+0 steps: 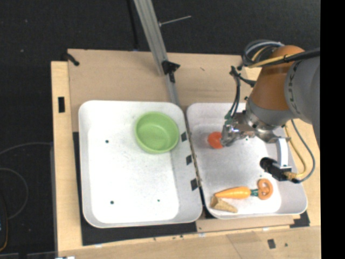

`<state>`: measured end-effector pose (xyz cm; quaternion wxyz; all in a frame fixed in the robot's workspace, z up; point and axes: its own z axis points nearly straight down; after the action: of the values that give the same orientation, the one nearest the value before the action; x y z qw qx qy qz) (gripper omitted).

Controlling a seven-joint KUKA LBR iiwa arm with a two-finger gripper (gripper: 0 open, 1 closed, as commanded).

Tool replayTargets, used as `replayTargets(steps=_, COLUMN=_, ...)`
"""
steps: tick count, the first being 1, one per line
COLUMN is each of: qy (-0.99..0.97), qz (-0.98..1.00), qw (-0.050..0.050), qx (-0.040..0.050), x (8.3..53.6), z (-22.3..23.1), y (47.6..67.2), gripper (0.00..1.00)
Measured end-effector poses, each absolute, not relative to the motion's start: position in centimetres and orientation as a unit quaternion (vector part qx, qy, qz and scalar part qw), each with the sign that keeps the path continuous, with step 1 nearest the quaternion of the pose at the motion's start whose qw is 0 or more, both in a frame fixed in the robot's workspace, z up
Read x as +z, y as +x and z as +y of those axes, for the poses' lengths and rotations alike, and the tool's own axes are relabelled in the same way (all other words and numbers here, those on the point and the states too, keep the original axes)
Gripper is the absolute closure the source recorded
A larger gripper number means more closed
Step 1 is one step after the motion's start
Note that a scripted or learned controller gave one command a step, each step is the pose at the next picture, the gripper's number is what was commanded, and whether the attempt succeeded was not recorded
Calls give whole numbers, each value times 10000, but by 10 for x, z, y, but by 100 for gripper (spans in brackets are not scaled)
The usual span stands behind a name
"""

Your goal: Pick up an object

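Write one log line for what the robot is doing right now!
arm: over right bin | gripper: down beside small red object | grasp: cannot tell | carrot: untouched | green bowl: left bin

A single fixed camera looks down from above the bench at a slant, far enough back to take in the whole light-brown wooden bench top [108, 80] and both shallow white plastic bins: the left one [97, 198] and the right one [291, 204]. The grey arm with its orange band [275, 85] enters from the right side of the view.
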<state>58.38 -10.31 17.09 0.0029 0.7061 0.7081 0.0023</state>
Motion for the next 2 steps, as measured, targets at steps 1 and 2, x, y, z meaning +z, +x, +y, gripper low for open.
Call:
replayTargets(steps=1, qy=7059, qz=7083, qw=38, qx=27, x=235, z=-108, y=584, gripper=100)
replayTargets(steps=2, qy=7053, qz=7089, qw=10, qx=12, x=247, z=-109, y=585, gripper=100)
